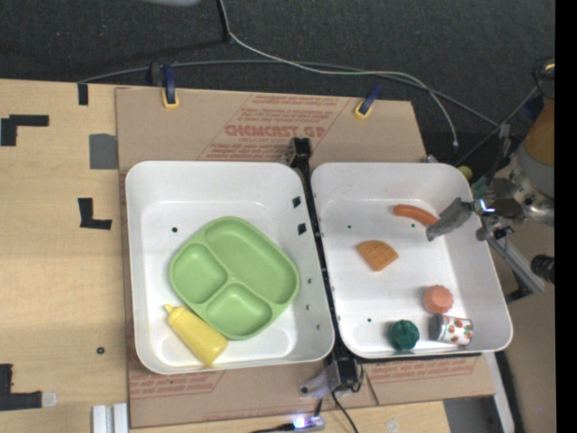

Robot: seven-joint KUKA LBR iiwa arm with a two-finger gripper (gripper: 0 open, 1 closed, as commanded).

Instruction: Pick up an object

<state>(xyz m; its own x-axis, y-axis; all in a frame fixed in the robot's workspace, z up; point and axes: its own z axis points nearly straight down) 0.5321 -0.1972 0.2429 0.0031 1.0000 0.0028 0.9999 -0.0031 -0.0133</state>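
Camera view, right bin (469,269): gripper (448,221) low over the bin's far right corner; how far it is open cannot be told, and nothing visibly held. Sausage (415,213) just beside it, to its left. Waffle piece (377,254) near, below-left. Pink ball (437,299), small can (456,330) and green lump (404,334) further below. Judged progress: approach only; grasp and lift remain.

Arm (541,152) cut off at right edge; end effector (451,216) (perhaps blurred) indistinct.
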